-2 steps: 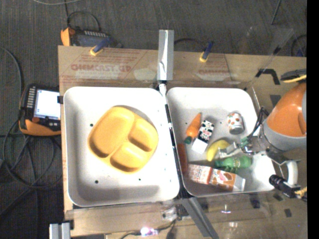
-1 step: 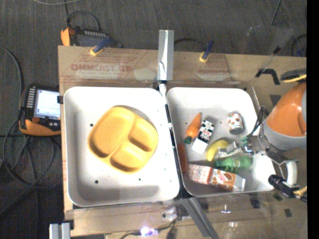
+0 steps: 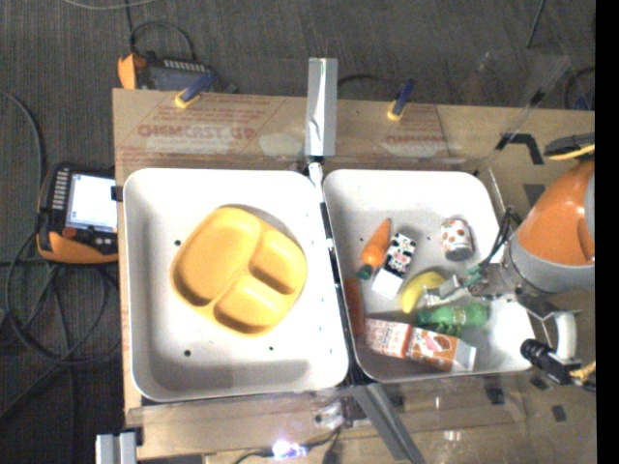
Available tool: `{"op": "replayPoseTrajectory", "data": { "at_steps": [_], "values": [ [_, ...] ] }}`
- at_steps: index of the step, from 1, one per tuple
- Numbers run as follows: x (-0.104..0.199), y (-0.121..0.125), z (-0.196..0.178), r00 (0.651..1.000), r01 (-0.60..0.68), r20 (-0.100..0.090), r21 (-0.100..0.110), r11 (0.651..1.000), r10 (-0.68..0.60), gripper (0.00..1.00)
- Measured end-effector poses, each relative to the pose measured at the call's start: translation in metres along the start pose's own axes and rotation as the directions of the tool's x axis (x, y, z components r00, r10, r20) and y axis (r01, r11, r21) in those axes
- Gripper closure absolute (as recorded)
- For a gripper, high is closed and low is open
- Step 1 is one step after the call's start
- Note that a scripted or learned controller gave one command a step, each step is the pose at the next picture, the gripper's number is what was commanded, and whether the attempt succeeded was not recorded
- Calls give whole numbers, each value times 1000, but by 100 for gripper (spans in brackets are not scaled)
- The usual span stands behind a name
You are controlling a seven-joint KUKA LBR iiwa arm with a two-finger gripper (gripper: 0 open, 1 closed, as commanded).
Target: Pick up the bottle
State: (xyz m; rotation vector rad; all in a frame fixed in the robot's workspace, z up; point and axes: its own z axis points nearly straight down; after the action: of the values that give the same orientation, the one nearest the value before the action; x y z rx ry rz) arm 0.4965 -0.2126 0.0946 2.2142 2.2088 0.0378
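The green bottle (image 3: 455,314) is seen lying on its side in the right bin (image 3: 426,187), between a yellow banana (image 3: 423,287) and an orange carton (image 3: 418,344). The gripper (image 3: 481,280) is positioned just above the bottle's right end; its state cannot be told. A yellow tray (image 3: 240,269) is held in the left bin (image 3: 155,356).

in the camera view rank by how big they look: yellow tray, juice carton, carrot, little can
1. yellow tray, by far the largest
2. juice carton
3. carrot
4. little can

The carrot looks longer than the can but thinner, so those two are close.
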Motion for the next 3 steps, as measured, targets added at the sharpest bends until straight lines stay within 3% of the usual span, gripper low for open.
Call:
{"op": "replayPoseTrajectory", "data": {
  "at_steps": [1, 2, 3],
  "values": [
    [0, 0, 0, 1000, 12, 0, 1, 1000, -12, 0],
    [-2, 5, 1, 992, 125, -5, 19, 992, -125, 0],
    [-4, 7, -6, 992, 126, 8, 10, 992, -126, 100]
  ]
}}
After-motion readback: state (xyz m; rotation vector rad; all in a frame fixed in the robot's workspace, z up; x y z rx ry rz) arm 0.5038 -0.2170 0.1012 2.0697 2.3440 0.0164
